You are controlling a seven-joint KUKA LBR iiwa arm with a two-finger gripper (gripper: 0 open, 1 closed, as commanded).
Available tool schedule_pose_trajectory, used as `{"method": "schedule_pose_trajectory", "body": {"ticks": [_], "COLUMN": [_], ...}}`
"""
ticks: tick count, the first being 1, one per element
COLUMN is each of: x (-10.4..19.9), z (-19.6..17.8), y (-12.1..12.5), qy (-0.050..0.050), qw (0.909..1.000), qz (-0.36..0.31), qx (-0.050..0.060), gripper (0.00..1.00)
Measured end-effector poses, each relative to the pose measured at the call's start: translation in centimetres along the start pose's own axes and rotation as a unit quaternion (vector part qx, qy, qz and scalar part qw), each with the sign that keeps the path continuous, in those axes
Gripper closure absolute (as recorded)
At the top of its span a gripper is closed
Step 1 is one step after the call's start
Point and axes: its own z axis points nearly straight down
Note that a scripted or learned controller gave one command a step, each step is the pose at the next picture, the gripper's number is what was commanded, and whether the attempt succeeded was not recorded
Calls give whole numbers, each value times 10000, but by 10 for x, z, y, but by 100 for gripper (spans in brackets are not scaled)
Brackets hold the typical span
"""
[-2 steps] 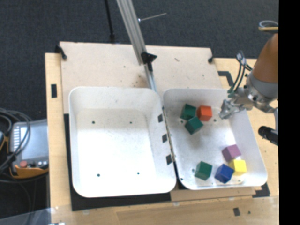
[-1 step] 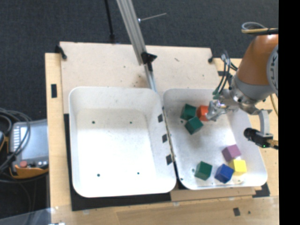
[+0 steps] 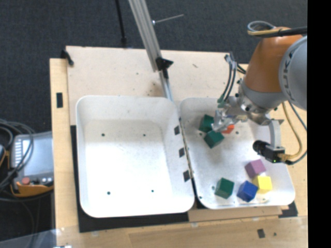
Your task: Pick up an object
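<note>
My gripper point(image 3: 221, 123) hangs low over the upper middle of the right bin point(image 3: 232, 203), below the grey and orange arm point(image 3: 269, 71). Two dark green blocks lie right by it: one point(image 3: 206, 122) at its left side, the other point(image 3: 213, 139) tilted just below its tip. A small orange-red piece point(image 3: 229, 130) shows at its right. Whether the tip touches the lower green block is unclear.
Near the right bin's front edge sit a green block point(image 3: 224, 187), a blue block point(image 3: 247, 190), a yellow block point(image 3: 264, 183) and a purple block point(image 3: 254, 168). The left bin point(image 3: 88, 138) lies alongside. A slanted metal rail point(image 3: 147, 30) rises behind the bins.
</note>
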Motion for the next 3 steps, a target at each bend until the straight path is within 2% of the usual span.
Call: {"method": "schedule_pose_trajectory", "body": {"ticks": [2, 3], "x": [120, 163], "z": [-14, -17], "y": [-6, 4], "qy": [1, -6], "qw": [10000, 10000], "qz": [-4, 3], "qx": [7, -1], "gripper": [100, 100]}}
